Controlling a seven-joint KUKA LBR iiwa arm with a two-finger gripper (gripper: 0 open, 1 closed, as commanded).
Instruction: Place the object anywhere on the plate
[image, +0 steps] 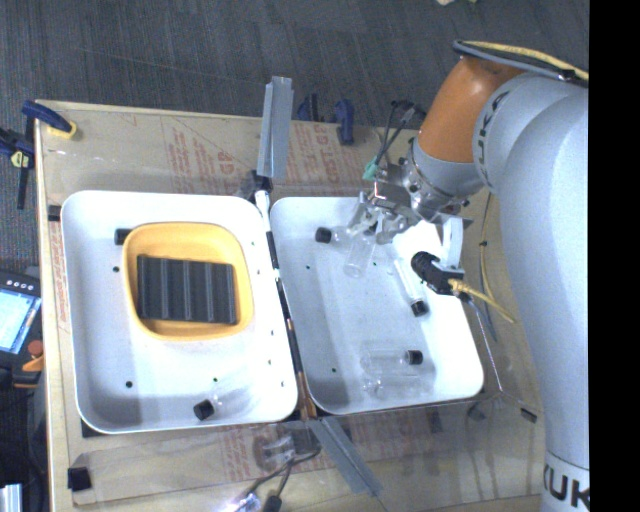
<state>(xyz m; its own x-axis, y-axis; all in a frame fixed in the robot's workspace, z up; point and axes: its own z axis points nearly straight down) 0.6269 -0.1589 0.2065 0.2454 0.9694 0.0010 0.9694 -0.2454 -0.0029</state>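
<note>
Clear object low in right bin, well apart from hand.

Plate and clear objects in the two bins

A yellow plate with a dark ribbed centre is lying flat in the left bin; a clear object (hard to make out) is lying in the right bin.
</note>
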